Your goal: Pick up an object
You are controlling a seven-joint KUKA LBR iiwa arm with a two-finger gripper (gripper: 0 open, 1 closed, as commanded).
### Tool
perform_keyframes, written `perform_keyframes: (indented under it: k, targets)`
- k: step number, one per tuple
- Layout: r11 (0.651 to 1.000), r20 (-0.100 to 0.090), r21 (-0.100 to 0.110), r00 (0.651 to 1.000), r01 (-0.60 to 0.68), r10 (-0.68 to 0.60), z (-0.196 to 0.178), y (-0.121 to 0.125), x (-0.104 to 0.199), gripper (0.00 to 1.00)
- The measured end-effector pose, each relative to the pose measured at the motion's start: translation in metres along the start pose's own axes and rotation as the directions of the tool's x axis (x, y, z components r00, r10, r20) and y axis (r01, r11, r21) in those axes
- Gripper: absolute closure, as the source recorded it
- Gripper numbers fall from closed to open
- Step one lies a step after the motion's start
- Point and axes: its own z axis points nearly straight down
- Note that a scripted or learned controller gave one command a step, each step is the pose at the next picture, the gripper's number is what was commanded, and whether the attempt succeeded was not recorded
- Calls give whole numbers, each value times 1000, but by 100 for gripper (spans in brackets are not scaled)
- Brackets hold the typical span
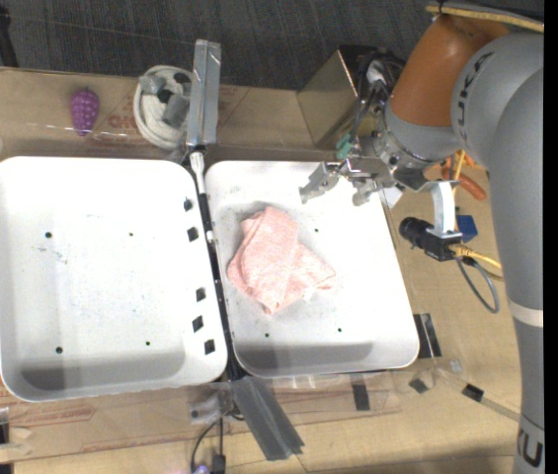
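A crumpled pink cloth (277, 258) lies near the middle of the right bin (377, 339). My gripper (339, 187) hangs over the far right part of that bin, above and to the right of the cloth, apart from it. Its two fingers are spread, and nothing is between them.
The left bin (91, 275) sits beside the right one, with a row of black clips along the divider (202, 265). Behind the bins on the bench are a purple grape-like object (84, 110), a white roll (163, 105) and a cardboard box (333, 92).
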Motion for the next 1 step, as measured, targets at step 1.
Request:
perform_keyframes:
  k: [1]
  targets:
    - [1000,1,0,1000,22,-22,81,-25,-39,0]
